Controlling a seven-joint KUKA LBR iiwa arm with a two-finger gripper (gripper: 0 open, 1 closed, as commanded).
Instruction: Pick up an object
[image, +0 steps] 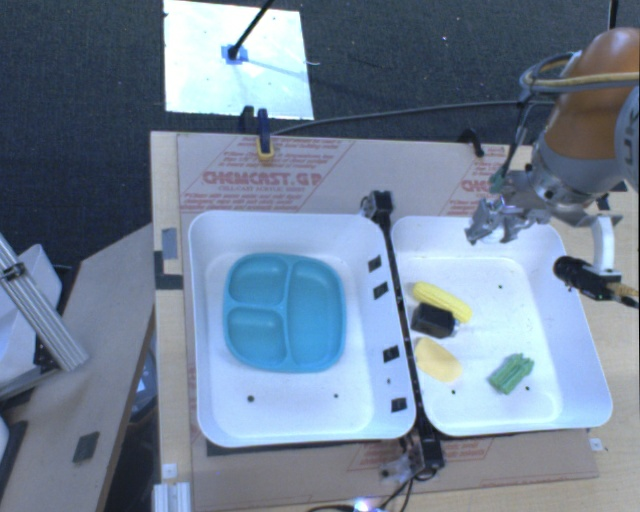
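- Up in the upper right of the frame hung my gripper (500, 222), over the far rim of the right bin (575, 400); nothing lay between the fingers, and how wide they stood I could not tell from this slant.
- Behind it rose my arm, its orange band (598, 65) at the top right corner of the frame.
- Below the gripper and well apart from it, toward the left side of the right bin, four small things were spread on the white floor.
- A yellow corn cob (442, 298) lay tilted near the bin's left wall, its lower side touching a small black block (433, 320).
- Just below the block sat a pale yellow rounded piece (438, 361) — close to the block, though whether they touched I could not tell.
- A green ridged piece (511, 373) lay apart from those three, toward the lower right of the bin.
- In the left bin (215, 400), at the centre-left of the frame, rested a blue divided plate (286, 312) with three compartments — flat on the floor and near the middle.
- A black hinge strip (390, 300) with dark tabs ran between the two bins.
- Both bins sat on a brown board (330, 170) printed with red lettering; a yellow-and-blue clamp (264, 135) gripped its far edge in the upper middle.
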